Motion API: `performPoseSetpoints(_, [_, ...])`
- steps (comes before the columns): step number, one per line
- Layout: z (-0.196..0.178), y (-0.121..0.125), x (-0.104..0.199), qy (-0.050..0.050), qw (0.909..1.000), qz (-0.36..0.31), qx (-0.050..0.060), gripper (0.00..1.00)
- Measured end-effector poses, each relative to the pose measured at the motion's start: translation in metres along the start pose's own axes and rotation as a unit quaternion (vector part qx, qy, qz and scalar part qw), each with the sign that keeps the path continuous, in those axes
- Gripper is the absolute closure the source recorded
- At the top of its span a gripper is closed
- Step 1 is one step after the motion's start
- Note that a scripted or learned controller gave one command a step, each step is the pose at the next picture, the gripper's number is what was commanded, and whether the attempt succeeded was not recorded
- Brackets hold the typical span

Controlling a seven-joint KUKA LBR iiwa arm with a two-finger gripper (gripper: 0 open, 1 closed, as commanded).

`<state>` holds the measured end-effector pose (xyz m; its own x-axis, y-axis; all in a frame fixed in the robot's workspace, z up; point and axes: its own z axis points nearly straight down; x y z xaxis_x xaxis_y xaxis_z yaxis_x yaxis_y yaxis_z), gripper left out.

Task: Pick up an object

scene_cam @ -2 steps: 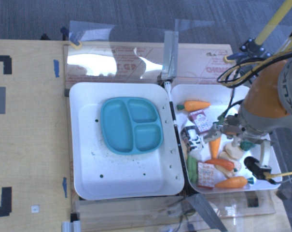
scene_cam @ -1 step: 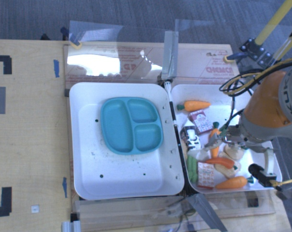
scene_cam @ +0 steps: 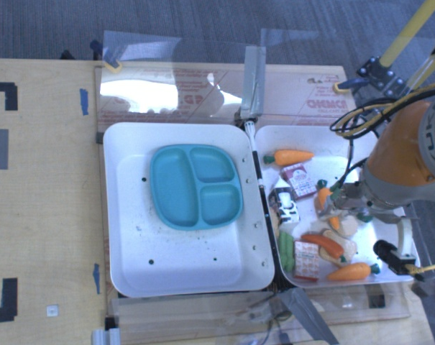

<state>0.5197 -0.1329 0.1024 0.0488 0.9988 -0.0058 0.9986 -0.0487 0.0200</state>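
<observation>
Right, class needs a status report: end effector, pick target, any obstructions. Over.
End effector low in right bin, over the toy food pile. Grip unconfirmed. Carrots, packets crowded close. Blue divided plate sits alone in left bin.

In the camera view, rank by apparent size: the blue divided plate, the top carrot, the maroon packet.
1. blue divided plate, by far the largest.
2. top carrot and maroon packet: too alike to rank.

You see two shallow bins side by side on the bench. The left bin point(scene_cam: 124, 192) holds a divided plate point(scene_cam: 195, 185) near its middle. The right bin point(scene_cam: 271, 139) holds a carrot point(scene_cam: 292, 157) at the back, a packet point(scene_cam: 298, 180) before it, and another carrot point(scene_cam: 350, 271) at the front.
</observation>
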Motion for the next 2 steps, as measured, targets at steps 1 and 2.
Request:
performPoseSetpoints(1, [0.009,-0.01,-0.002,0.002,0.9998,0.018,0.001,1.0])
performPoseSetpoints(2, [-0.118,0.047,0.09,0.005,0.9995,-0.031,0.003,1.0])
